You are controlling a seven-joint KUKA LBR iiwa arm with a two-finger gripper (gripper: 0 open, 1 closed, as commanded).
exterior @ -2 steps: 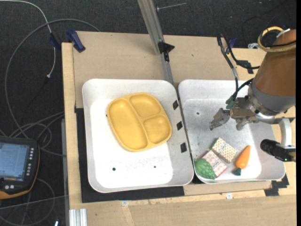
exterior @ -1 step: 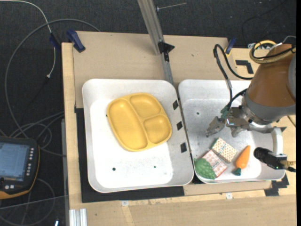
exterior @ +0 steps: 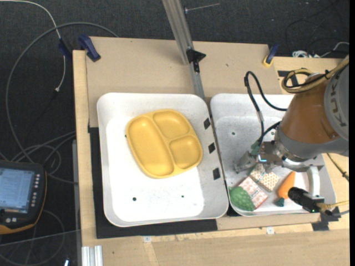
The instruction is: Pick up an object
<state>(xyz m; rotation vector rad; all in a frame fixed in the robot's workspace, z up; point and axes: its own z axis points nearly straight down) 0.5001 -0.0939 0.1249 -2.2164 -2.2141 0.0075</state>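
Orange carrot (exterior: 285,185) with green tip lying in right bin (exterior: 233,115), long axis slanting, green end pointing down-left, gripper (exterior: 250,158) hovering nearby, grip state unclear.

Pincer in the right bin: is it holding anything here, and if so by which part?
Cannot be told. The pincer is low in the right bin, beside the patterned packets; no object is visibly gripped.
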